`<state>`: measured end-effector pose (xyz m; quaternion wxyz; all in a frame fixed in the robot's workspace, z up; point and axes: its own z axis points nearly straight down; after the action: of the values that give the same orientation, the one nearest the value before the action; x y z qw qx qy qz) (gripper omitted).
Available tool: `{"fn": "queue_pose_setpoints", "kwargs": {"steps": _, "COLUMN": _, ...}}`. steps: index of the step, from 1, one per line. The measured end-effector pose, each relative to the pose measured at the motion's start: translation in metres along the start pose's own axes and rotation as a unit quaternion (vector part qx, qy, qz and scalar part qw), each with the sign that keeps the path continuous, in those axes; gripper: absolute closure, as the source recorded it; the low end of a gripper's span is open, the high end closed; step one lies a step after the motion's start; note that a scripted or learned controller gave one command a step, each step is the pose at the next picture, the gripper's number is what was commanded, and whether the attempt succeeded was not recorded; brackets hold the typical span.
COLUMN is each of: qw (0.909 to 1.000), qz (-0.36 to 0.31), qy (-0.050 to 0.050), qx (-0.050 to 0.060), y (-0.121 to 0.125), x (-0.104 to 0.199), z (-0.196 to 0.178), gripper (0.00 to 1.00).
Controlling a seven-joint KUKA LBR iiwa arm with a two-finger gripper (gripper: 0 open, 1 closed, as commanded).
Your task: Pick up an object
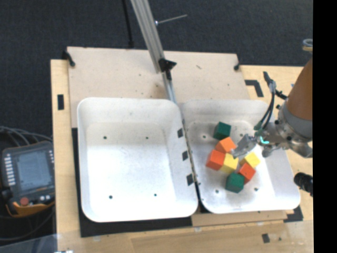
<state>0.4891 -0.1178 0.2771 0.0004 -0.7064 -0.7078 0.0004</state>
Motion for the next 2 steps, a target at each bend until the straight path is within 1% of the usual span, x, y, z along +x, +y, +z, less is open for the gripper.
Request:
{"fn": "queue_pose_setpoints", "kwargs": {"steps": 1, "qw": 1.0000, "qz": 0.002, "qy": 0.000, "qx": -0.002, "y": 0.000, "x": 0.000, "z": -0.002, "gripper": 0.00}}
{"fn": "queue_pose_setpoints", "kwargs": {"steps": 2, "qw": 1.0000, "qz": 0.001, "qy": 0.000, "qx": 0.001, "y": -0.002, "x": -0.003, "z": 0.041, "gripper": 0.00}}
